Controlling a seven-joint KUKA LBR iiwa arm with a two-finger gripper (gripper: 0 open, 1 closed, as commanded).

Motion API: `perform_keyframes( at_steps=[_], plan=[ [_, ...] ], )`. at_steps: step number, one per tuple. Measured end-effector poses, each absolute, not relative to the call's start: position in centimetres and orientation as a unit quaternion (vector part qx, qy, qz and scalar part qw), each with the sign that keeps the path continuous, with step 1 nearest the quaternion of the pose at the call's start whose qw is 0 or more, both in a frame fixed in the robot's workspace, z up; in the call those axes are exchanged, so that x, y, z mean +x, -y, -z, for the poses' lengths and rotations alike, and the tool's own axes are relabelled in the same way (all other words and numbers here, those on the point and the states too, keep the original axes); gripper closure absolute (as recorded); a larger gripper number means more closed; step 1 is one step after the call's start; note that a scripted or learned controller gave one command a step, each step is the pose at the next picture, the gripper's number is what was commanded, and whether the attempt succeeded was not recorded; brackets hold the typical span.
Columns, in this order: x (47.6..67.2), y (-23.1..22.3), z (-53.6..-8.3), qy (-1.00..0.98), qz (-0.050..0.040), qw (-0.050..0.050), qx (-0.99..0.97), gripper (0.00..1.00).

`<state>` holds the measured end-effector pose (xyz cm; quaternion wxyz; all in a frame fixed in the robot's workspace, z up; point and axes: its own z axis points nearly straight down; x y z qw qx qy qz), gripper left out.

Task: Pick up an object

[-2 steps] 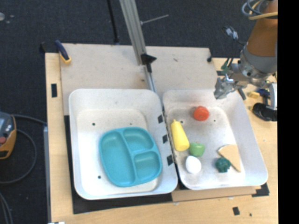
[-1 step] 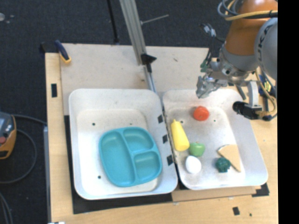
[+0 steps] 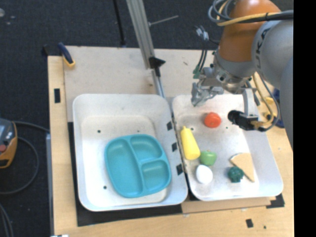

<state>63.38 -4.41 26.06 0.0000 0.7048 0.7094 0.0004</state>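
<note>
Dark floor surrounded a pale wooden bench point(image 3: 113, 70) carrying two shallow white bins. At lower left of the frame, the left bin point(image 3: 84, 132) held a turquoise divided plate point(image 3: 138, 165). At right, the right bin point(image 3: 259, 154) contained a yellow piece point(image 3: 189, 143), a green piece point(image 3: 209, 157), a white egg-shaped piece point(image 3: 204, 174), a red ball point(image 3: 213, 120), a dark green piece point(image 3: 235, 174) and a tan wedge point(image 3: 245, 164). The gripper point(image 3: 199, 95) hung over that bin's upper left corner, apart from every piece; whether it was released or clenched could not be told.
</note>
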Motion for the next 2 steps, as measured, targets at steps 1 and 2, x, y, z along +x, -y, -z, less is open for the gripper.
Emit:
perform_keyframes(
  at_steps=[1,2],
  plan=[
    [64.2,-1.0,-25.2,-0.710,-0.0007,0.001,0.705,1.00],
    [64.1,-5.6,-24.1,-0.709,0.0003,-0.001,0.705,1.00]
  ],
)
